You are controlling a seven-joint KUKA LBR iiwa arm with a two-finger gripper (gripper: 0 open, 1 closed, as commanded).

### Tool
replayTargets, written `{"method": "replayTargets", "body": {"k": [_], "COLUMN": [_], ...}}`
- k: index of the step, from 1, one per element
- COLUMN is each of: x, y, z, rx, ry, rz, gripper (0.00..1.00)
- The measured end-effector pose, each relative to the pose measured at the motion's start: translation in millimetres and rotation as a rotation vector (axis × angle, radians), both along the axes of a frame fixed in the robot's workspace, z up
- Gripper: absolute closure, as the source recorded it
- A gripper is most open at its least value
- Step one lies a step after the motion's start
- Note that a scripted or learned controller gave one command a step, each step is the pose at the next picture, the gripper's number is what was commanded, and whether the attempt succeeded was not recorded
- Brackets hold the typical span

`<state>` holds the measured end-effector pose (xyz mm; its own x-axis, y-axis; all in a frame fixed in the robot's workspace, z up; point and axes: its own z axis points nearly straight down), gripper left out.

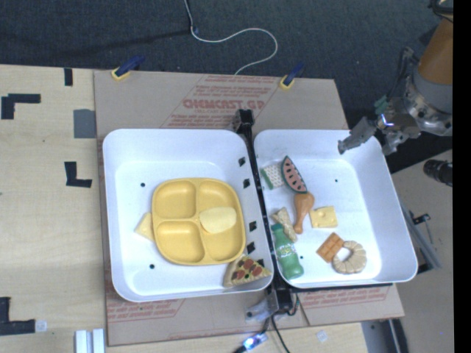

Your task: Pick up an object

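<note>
My arm (434, 72) reaches in from the right, wrist over right bin's (383, 197) top-right corner; gripper (357, 140) above the rim, nothing in it, opening unclear; drumstick (302, 208), cheese (324, 217), bottle (286, 252) lie in the bin.

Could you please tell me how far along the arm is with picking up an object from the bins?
Nothing looks done yet. The gripper hangs over the right bin's upper right rim, with nothing visibly between its fingers. The watermelon slice, drumstick, cheese cube, green bottle and doughnut all lie on the bin floor. Left: descend, grasp one and lift.
</note>
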<state>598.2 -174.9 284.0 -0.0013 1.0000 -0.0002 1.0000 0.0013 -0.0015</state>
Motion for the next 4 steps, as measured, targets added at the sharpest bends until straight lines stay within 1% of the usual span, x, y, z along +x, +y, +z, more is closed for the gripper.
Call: {"method": "replayTargets", "body": {"k": [2,3,4], "x": [-3,6,5], "y": [12,16,18], "z": [-90,-145,-199], "rx": [0.0,0.001,0.0], "ry": [0.005,0.005,0.004], "rz": [0.001,0.002,0.001], "gripper": [0.0,0.0,0.0]}}
